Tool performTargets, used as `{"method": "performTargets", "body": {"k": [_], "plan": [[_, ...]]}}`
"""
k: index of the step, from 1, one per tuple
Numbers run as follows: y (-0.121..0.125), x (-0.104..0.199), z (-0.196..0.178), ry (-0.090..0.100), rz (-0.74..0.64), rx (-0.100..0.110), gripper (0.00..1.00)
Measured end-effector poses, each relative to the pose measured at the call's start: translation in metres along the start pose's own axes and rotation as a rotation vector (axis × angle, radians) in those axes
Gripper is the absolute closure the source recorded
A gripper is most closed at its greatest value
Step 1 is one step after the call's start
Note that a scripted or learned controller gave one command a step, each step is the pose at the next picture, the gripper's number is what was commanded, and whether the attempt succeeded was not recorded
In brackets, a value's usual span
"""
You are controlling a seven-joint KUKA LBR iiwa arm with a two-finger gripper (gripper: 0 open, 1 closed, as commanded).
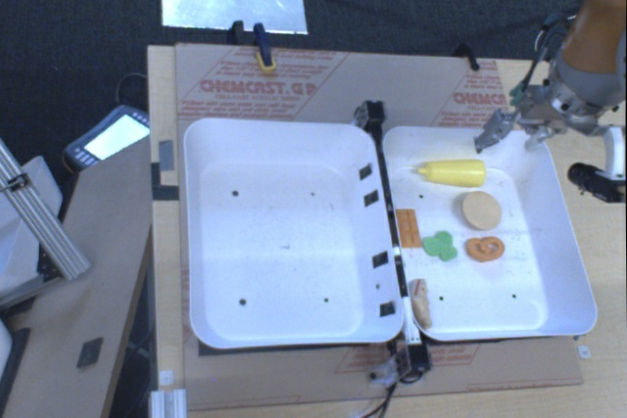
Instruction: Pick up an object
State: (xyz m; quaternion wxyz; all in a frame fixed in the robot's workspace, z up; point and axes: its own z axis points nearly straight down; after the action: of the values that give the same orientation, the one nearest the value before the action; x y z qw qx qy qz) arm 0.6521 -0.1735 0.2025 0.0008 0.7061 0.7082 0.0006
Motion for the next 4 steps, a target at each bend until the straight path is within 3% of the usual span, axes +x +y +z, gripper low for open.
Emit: {"method": "performTargets", "body": {"k": [1,2,3,4], "plan": [[0.001,0.0,-0.012,-0.001,-0.003,-0.004,1.0],[-0.004,0.067,-0.064,0.002,-0.007,-0.004,1.0],[-0.087,0.119,-0.088,0.003,-0.006,0.0,1.0],[-0.166,0.177,-0.142,0.004,-0.007,-0.003,1.0]]}}
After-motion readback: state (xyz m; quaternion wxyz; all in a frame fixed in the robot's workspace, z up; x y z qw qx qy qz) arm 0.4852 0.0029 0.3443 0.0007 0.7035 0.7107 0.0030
